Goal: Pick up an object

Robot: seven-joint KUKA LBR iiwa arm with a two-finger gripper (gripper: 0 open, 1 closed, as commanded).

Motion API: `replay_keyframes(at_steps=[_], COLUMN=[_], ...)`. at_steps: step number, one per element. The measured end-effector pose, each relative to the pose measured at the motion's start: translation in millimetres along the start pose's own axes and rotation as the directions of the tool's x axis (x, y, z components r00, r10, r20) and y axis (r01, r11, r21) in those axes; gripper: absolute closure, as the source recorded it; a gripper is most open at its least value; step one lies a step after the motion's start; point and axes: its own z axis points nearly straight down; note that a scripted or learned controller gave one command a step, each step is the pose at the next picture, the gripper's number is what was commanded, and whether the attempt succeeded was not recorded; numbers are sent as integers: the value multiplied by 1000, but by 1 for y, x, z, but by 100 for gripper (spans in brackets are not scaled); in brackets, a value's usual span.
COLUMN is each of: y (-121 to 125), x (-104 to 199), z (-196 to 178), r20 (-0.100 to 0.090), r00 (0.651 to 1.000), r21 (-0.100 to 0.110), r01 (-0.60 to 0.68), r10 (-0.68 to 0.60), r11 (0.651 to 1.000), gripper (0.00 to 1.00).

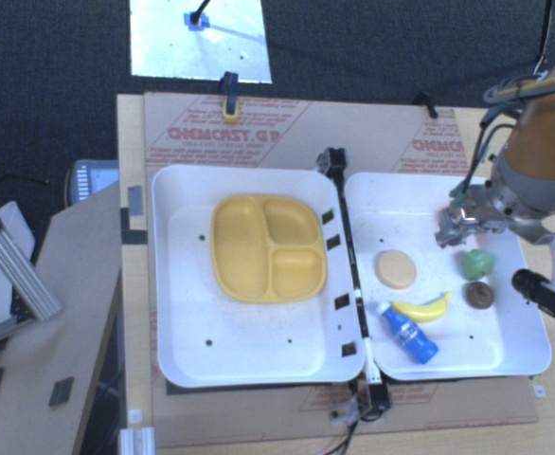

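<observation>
Over the right bin, at about 2 o'clock of its floor, the gripper hangs below the grey wrist and orange band of the arm. Whether it is wide, narrow or gripping cannot be told from this slanted view; nothing shows in its grasp.

All the loose, graspable items lie in this bin, probably so the arm can reach them from the right. A green toy sits just beside the gripper, at 4 o'clock from it, and looks the likeliest target. A brown round piece lies just below the green toy. A tan cookie-like disc rests near the bin's centre, at 8 o'clock from the gripper. A banana lies at 6 o'clock from the disc, touching or nearly touching a blue bottle.

The left bin holds a yellow divided plate, lying flat with 3 compartments.

Count: 2 bins, 1 plate, 1 green toy, 1 brown piece, 1 disc, 1 banana, 1 bottle, so 5 small objects in the right bin.
</observation>
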Motion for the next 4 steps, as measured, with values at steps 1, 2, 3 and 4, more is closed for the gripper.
replay_keyframes(at_steps=[1,2,3,4], y=[34,60,88,99], x=[48,93,140,189], z=[-2,-8,8,5], r20=[-3,-3,-2,-4], r00=[1000,1000,1000,1000], r21=[1,2,3,3], r01=[6,5,6,5], r10=[-6,-5,-6,-5], r11=[1000,1000,1000,1000], gripper=[100,100,100,100])
